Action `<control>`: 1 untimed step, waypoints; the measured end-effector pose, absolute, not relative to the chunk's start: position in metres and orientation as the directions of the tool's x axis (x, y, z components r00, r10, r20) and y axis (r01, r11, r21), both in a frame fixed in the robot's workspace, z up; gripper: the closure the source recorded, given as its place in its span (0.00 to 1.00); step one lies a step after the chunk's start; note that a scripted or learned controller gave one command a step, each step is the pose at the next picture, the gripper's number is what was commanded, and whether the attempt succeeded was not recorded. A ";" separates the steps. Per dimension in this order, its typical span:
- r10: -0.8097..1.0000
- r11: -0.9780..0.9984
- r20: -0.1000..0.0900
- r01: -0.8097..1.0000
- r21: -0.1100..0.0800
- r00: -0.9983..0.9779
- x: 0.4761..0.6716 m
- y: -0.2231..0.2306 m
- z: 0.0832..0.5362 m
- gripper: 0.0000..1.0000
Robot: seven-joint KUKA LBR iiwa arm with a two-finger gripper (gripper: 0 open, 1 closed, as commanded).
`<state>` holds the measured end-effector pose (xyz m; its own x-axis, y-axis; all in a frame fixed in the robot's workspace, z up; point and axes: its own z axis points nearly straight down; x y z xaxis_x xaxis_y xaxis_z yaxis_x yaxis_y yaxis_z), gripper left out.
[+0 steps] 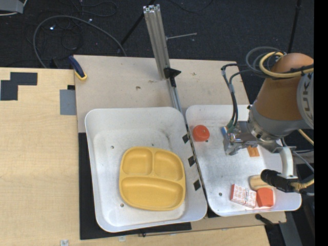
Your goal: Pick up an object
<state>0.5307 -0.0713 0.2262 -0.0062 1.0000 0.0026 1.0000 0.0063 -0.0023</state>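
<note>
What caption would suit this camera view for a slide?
Robot arm lowers its pincer into the right bin near an orange ball; a yellow tray lies in the left bin.

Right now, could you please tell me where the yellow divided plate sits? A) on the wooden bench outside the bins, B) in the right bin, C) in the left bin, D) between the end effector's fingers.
C: the yellow divided plate lies flat in the left bin.
</note>
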 end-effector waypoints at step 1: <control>1.000 0.006 0.002 1.000 -0.002 -0.006 0.538 -0.014 0.234 1.00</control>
<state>0.5376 -0.0140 0.2341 -0.0063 1.0000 0.0020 1.0000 0.0063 -0.0025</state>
